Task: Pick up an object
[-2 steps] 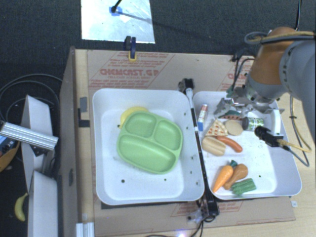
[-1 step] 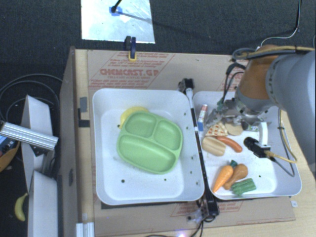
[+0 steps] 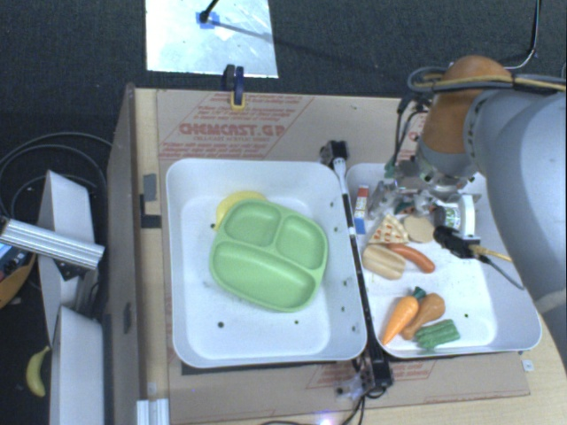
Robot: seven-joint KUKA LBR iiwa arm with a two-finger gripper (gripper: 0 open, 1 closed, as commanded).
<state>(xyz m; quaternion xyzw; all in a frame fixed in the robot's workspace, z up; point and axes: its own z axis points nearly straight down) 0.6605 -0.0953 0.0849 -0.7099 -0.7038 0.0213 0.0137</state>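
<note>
Tray in left bin

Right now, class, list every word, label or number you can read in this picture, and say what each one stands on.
"CHEMCAST GP", red print on the brown sheet under the white bins, behind the left one.
More red print around it on the same sheet: too small to read.
Red print on the sheet's front edge: blurred, unreadable.
</note>
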